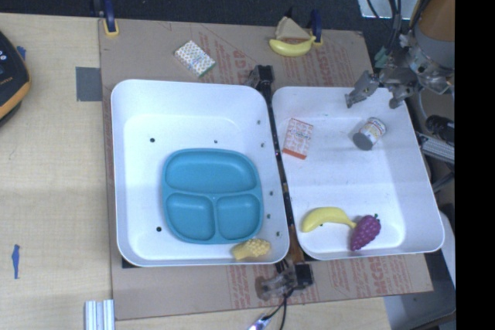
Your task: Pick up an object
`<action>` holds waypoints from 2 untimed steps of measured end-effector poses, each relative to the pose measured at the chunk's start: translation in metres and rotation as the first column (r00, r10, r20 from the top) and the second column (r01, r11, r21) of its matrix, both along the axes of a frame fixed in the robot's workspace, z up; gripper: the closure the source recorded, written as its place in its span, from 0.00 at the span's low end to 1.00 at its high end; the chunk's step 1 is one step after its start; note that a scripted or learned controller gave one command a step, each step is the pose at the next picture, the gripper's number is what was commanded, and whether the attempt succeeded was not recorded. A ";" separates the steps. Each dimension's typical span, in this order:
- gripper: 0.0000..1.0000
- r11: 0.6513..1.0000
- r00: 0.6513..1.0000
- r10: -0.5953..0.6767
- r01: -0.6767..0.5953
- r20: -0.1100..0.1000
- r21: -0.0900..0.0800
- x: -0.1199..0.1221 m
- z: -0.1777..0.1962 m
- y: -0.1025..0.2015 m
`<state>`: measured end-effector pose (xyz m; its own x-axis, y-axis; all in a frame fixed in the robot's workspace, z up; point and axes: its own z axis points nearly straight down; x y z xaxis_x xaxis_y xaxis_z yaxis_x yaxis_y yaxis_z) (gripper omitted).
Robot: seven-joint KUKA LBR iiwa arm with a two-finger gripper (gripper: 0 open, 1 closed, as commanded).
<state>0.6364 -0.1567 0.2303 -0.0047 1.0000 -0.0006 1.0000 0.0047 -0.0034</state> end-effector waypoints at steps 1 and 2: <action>0.00 1.000 1.000 -0.001 0.001 -0.003 0.000 0.019 -0.105 -0.056; 0.00 1.000 1.000 0.000 0.000 0.000 -0.001 -0.004 -0.138 -0.039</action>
